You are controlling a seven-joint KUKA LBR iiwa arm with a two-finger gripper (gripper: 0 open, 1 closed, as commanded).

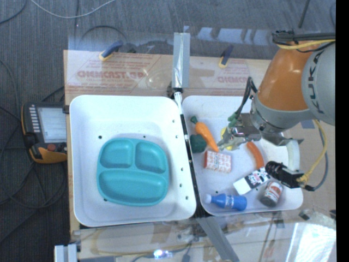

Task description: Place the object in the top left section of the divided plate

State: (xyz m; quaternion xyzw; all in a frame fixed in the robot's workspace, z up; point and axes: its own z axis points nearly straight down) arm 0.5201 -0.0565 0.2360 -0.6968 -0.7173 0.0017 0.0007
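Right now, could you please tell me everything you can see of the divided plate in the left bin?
The divided plate is teal, with the smooth look of plastic, a rounded rectangle with soft corners. Raised ridges split it into three sections: two smaller ones along the top, side by side, and one long one across the bottom. It lies flat on the floor of the left bin, a little below and left of the bin's centre, slightly rotated. Nothing lies in it, and it touches only the bin floor.
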